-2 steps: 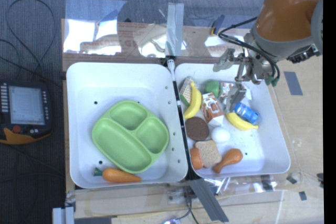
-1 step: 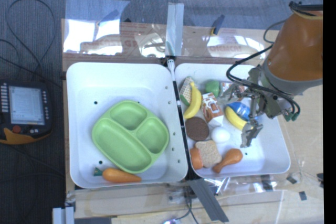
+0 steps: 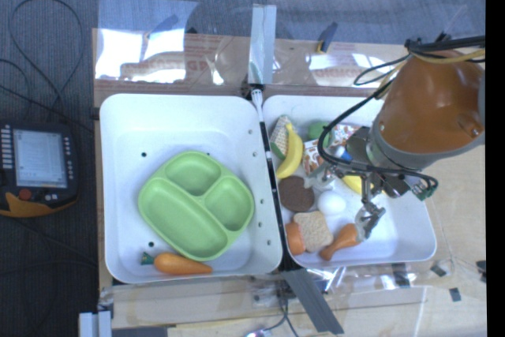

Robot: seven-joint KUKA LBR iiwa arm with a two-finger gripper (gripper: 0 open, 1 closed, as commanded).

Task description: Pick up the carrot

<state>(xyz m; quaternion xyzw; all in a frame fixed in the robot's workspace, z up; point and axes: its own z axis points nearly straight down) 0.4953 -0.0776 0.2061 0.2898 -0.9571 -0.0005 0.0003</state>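
Carrot (image 3: 182, 263) sits closest to the lens, lying flat along the front edge of the left bin (image 3: 118, 170), near its front-left corner, green stub pointing left. It lies just beside the front rim of the green plate (image 3: 197, 204), maybe touching; can't tell. Plate takes the middle of that bin, three compartments, nothing in them.

Right bin (image 3: 418, 245) holds the clutter: banana (image 3: 290, 154) by the divider, brown cookie (image 3: 296, 192) below it, white egg (image 3: 334, 204), toast (image 3: 313, 230) and drumstick (image 3: 341, 241) along the front edge.

Gripper (image 3: 369, 219) hangs over the right bin, tips just above the drumstick's thick end, arm body covering the bin's back-right corner. Fingers look slightly spread with nothing between them.

Step read: approach not started on the target. Gripper is in the wrong bin, well apart from the carrot.

Next move needs: lift clear of the food, cross the divider, come down over the carrot's middle with fingers spanning its short axis. Plate rim and bin wall crowd both sides, so little room for finger placement.
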